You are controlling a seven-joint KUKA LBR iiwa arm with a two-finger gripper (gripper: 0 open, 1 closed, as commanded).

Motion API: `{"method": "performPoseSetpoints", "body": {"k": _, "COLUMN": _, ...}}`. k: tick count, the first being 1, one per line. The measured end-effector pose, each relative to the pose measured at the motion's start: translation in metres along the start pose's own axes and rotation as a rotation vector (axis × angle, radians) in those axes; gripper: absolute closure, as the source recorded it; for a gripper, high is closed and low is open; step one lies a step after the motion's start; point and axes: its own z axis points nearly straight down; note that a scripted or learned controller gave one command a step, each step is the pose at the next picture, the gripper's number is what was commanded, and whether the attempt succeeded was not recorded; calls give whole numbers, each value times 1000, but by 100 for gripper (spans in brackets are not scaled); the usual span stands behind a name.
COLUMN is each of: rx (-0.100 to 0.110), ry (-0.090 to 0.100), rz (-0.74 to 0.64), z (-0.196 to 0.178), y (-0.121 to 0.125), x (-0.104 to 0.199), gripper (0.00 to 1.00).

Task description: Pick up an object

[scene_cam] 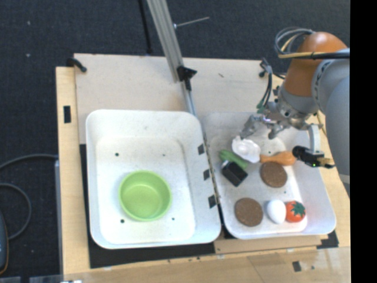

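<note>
My gripper [263,128] hovers over the back of the right bin [318,193], its fingers spread open with nothing between them. Just in front of it and slightly left lies a white crumpled object [246,148]. An orange carrot [278,157] lies front right of the gripper. Beside the white object are a green piece [231,156] and a black block [234,173]. Two brown discs [273,174] [248,211], a white egg [275,211] and a red fruit with a green top [295,211] lie nearer the front.
The left bin [106,128] holds a green bowl [145,195] near its front. A slanted metal pole [168,34] rises from the back of the bench between the bins. The grey arm with its orange band [312,52] stands over the right bin's far right corner.
</note>
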Motion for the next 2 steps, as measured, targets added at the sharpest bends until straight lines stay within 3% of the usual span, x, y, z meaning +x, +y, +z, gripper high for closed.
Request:
{"method": "performPoseSetpoints", "body": {"k": 1, "rx": -2, "ry": -1, "rz": 0, "z": 23, "y": 0, "x": -1, "gripper": 0}}
{"method": "performPoseSetpoints", "body": {"k": 2, "rx": -8, "ry": -4, "rz": -4, "z": 10, "y": 1, "x": -2, "gripper": 100}}
